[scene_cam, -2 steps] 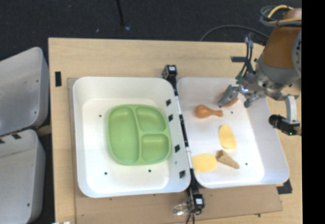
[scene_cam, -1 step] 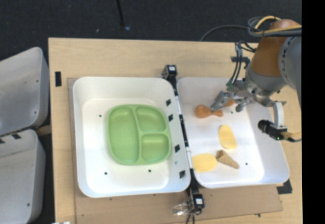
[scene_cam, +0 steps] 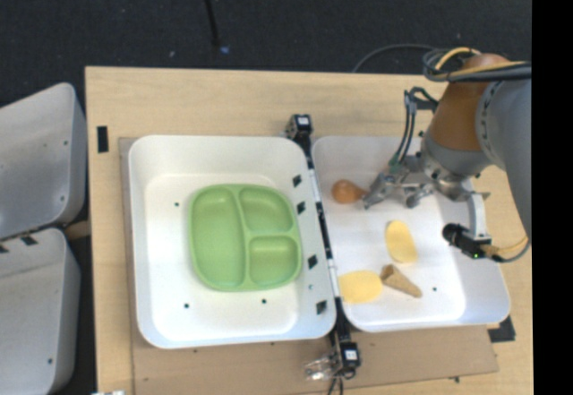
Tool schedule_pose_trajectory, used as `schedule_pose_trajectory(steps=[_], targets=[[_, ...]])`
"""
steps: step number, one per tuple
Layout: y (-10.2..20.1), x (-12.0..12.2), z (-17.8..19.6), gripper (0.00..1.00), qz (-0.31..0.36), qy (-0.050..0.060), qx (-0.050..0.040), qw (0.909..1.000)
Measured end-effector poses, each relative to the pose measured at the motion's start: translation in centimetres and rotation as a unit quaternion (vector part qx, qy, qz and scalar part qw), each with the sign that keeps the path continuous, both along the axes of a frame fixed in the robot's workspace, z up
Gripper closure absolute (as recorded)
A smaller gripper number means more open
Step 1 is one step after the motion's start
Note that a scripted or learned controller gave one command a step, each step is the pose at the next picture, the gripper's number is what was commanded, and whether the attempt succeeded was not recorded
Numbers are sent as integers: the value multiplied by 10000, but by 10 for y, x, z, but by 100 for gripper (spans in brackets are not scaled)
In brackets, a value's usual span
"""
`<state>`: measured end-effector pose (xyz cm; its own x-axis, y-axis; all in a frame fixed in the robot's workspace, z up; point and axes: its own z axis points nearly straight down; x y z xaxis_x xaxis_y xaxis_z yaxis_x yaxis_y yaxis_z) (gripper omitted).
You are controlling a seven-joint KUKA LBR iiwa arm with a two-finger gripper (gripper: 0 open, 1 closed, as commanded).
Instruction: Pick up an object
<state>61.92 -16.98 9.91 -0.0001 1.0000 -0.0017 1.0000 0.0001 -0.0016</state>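
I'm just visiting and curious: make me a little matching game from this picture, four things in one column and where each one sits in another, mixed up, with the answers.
Things
1. green divided plate
2. small orange-brown object
3. tan wedge
4. end effector

Places
A. near the front of the right bin, beside a flat yellow piece
B. lying in the left bin
C. over the right bin, next to the orange-brown object
D. at the back left of the right bin, by the divider

Pairs: 1-B, 2-D, 3-A, 4-C
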Motion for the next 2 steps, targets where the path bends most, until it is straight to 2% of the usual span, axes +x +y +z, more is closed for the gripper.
schedule_pose_trajectory(steps=[1, 2], targets=[[-1, 1, 13, 100, -6, -29, -6, 10000], [-7, -5, 61, 100, -7, -30, 0, 10000]])
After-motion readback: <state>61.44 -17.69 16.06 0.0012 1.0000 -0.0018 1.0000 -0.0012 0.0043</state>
